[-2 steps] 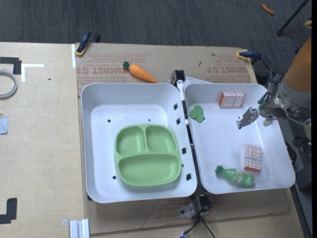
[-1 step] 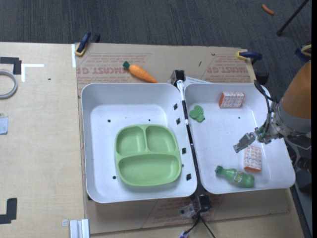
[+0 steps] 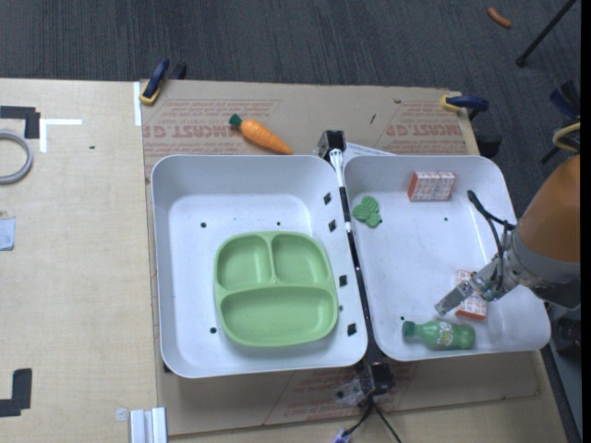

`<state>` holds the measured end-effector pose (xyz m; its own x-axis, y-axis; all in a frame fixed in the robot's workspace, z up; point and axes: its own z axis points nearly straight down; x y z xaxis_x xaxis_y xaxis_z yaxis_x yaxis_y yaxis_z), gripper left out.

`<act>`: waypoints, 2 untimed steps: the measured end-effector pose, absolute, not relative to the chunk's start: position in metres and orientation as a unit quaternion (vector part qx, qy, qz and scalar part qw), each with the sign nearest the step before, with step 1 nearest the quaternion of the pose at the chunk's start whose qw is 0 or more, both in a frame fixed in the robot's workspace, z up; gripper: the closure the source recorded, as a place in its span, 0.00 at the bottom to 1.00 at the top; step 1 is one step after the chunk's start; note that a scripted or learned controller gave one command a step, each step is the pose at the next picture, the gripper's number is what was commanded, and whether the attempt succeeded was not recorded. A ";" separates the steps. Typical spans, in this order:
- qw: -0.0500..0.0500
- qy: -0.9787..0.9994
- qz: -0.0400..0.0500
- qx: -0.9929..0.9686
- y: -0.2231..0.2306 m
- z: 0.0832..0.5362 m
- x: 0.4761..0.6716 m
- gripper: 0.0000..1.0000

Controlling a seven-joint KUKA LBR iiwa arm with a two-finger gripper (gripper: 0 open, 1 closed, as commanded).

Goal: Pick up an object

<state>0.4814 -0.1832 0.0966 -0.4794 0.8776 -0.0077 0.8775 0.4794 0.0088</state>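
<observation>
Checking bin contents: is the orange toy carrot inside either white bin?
No, the orange toy carrot lies on the cardboard behind the left white bin.

Left bin (image 3: 175, 275): green divided plate (image 3: 275, 289). Right bin (image 3: 406, 257): green leaf-shaped piece (image 3: 367, 211), red-patterned box (image 3: 432, 185), green bottle (image 3: 440, 334) lying flat, small orange carton (image 3: 469, 295) beside the gripper (image 3: 459, 296). Cardboard behind: toy carrot (image 3: 261, 134).

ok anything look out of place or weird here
Yes: a toy carrot lies on the cardboard behind the left bin, outside both bins. In the right bin, a green bottle lies on its side near the front wall.
</observation>
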 end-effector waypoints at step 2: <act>0.002 0.835 0.000 0.550 -0.125 0.233 0.482 1.00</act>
